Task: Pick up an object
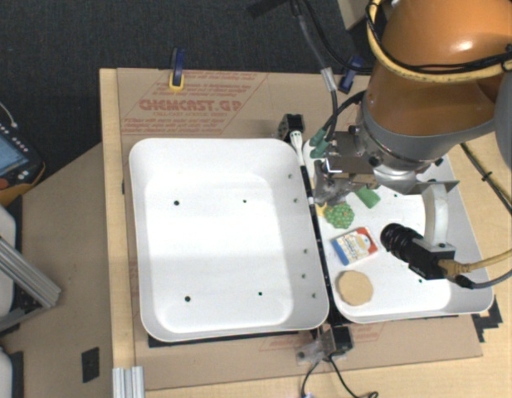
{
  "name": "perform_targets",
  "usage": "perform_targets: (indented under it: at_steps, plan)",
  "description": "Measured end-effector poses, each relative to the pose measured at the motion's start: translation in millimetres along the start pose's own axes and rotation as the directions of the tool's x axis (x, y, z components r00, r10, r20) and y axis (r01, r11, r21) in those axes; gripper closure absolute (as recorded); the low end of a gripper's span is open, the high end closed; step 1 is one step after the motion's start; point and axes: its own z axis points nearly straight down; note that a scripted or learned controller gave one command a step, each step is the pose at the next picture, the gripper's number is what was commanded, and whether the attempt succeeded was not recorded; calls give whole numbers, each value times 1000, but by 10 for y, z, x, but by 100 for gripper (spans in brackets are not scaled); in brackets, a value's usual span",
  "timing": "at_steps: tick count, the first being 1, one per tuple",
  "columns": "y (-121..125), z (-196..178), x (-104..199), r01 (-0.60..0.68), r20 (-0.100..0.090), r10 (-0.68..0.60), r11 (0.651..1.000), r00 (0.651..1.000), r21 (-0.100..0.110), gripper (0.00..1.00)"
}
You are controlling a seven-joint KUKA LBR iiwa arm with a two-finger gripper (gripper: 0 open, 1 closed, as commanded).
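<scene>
The grey arm [421, 131], its orange band filling the upper right of the camera view, reached in from the right and hung low over the back part of the right bin [401, 295]. The gripper [325, 186] sat close to that bin's left wall, just beside the seam where the two bins met; the wrist hid it from above, so I could not tell whether it was spread or closed, and nothing could be seen held in it. The candidate objects all lay in the right bin, along its left side. A green bumpy ball [339, 215] rested just in front of the gripper, and a small green block [369, 197] lay near it, partly under the wrist. Nearer the front came a red, white and blue packet [355, 245], then a flat tan disc [354, 288], close to the front rim and apart from the packet. The left bin [214, 247] stood touching the right one. Both sat on a cardboard sheet [197, 98] with red lettering that covered the surface, with a blue clamp [177, 66] at its far edge.
</scene>
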Motion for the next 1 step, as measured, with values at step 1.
perform_targets:
  at_steps: [1]
  plan:
    - [0, 175, -35, -1, 0, 1, 1000, 1000, 1, 100]
